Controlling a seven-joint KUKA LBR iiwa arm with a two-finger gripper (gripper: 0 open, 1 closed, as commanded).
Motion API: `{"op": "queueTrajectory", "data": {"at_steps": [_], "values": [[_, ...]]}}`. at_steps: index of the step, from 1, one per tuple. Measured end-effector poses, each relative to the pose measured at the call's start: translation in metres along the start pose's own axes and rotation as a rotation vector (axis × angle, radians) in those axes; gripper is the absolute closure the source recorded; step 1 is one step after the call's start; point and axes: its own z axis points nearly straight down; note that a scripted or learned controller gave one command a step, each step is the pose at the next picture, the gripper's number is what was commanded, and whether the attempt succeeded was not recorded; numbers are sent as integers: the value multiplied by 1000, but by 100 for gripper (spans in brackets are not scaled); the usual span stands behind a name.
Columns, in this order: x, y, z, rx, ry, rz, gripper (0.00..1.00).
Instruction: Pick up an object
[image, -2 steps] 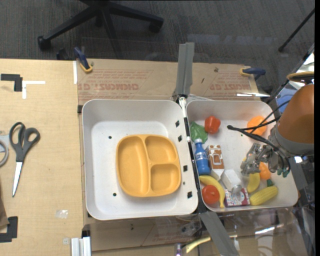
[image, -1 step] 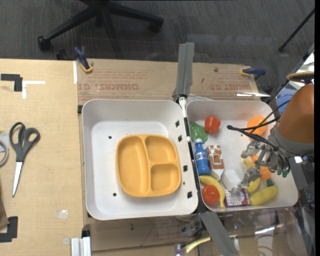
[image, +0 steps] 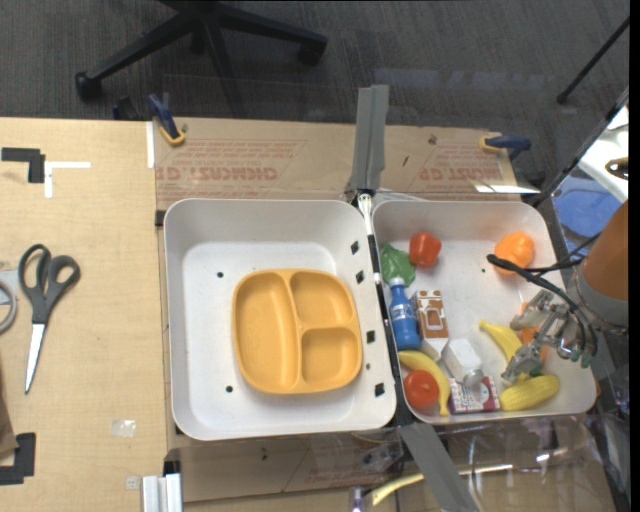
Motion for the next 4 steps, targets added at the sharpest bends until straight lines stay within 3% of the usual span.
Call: {"op": "queueTrajectory", "data": {"at_steps": [1, 2, 3, 4], "values": [[-1, 1, -10, 0, -4, -4, 100], [54, 76, -90, 0, 1, 47, 100], [23, 114, -199, 1, 1, 11, 100], [52, 59, -23, 0, 0, 228, 100]]}}
